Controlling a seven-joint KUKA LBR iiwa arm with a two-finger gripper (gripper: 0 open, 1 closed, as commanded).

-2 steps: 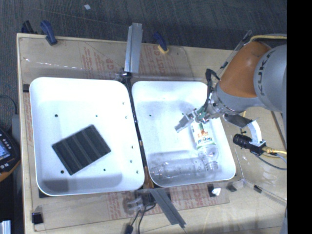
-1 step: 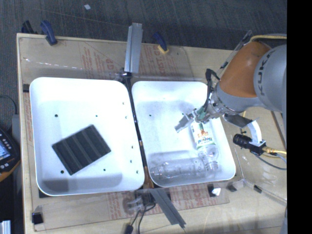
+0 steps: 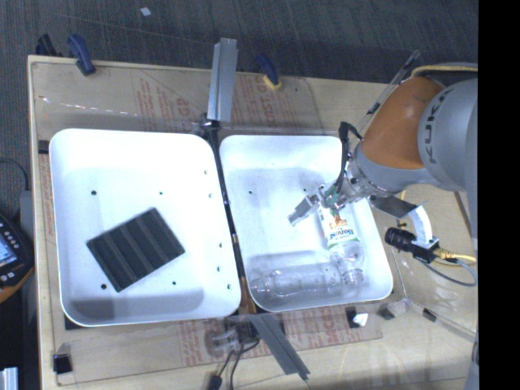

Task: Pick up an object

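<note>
Jaws' spread cannot be told above the small labelled bottle near the right bin's right wall; light, slick plastic, best gripped across its body; clear bottle lies along the front wall.

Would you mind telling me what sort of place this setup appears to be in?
Most likely a robotics lab's bin-picking test bench: a wooden bench bearing two shallow white bins, blue clamps on its edge, and a grey-and-orange arm whose gripper hangs over clear plastic bottles.
</note>
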